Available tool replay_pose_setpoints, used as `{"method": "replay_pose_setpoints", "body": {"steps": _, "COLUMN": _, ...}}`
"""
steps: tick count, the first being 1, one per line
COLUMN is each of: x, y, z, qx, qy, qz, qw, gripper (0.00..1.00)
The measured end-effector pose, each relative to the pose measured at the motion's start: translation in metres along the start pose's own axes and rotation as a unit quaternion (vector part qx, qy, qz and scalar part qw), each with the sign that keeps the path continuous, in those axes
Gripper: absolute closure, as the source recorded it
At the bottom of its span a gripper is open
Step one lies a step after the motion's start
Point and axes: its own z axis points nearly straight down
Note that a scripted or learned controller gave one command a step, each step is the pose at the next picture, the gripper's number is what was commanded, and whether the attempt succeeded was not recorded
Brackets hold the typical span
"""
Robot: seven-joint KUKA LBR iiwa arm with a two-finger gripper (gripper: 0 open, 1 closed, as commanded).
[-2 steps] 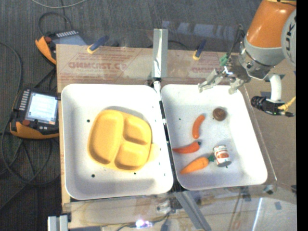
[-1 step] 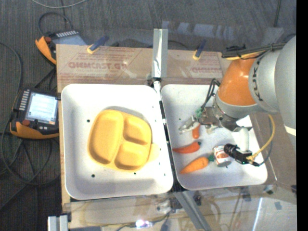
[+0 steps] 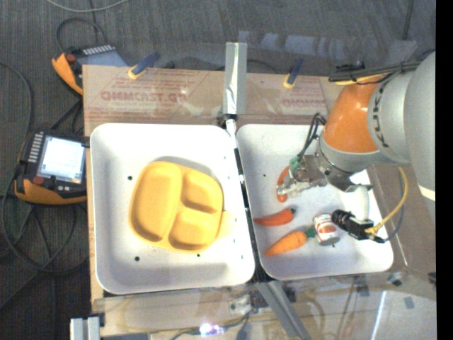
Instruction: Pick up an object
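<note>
The right bin [image 3: 269, 144] holds a red chili pepper [image 3: 274, 218], an orange carrot [image 3: 287, 243] with a green stem end, and a small white and red can [image 3: 324, 228]. My gripper [image 3: 287, 187] reaches down into this bin near its middle, just above the pepper. A small orange-red thing [image 3: 284, 173] sits right at the gripper's tip; whether it is held is unclear. The carrot lies near the bin's front, and the can is to its right.
The left bin [image 3: 113, 147] carries a yellow divided plate [image 3: 178, 205] at its middle. A metal divider [image 3: 235, 83] stands between the bins at the back. A handheld pendant [image 3: 56, 165] lies off the bench to the left.
</note>
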Motion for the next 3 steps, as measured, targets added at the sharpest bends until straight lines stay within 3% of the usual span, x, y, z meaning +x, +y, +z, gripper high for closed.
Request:
{"method": "replay_pose_setpoints", "body": {"steps": 1, "x": 0.000, "y": 0.000, "z": 0.000, "qx": 0.000, "qy": 0.000, "qz": 0.000, "qw": 1.0000, "gripper": 0.00}}
{"method": "replay_pose_setpoints", "body": {"steps": 2, "x": 0.009, "y": -0.012, "z": 0.030, "qx": -0.008, "qy": -0.002, "qz": 0.063, "qw": 0.9980, "gripper": 0.00}}
{"method": "replay_pose_setpoints", "body": {"steps": 3, "x": 0.005, "y": 0.021, "z": 0.030, "qx": -0.007, "qy": -0.002, "qz": 0.116, "qw": 0.9932, "gripper": 0.00}}
